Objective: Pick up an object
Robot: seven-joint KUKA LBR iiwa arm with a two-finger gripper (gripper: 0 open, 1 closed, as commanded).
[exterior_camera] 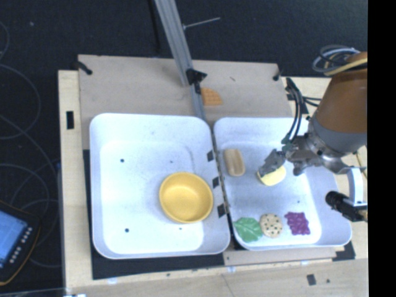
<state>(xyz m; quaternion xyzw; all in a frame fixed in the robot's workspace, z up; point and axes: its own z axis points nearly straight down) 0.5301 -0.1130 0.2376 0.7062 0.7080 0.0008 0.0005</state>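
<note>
Yellow dominates both bins: in the left bin [111, 141] we note a yellow bowl [185, 197] sitting upright toward the bin's near right corner, close to the divider between the two bins. In the right bin [247, 135] we note a small pale yellow object [273, 177], rounded, lying near the bin's middle.

The gripper [276, 164] reaches in from the right, with the grey wrist and orange band above it. It sits directly over the pale yellow object, its tip touching or overlapping the object's upper edge. We cannot tell from this angle whether the gripper is spread or pressed together, nor whether the object is pinched or merely under it.

Other contents of the right bin: a tan oblong piece [234, 162] near the divider; along the near wall, a green leaf-shaped item [248, 228], a round cookie with dark spots [270, 225] just beside it, and a purple cluster like grapes [298, 223] next in the row.

On the bench behind the bins lies a small orange waffle-patterned piece [211, 97].

No brand, label or legible writing is visible on any object.
</note>
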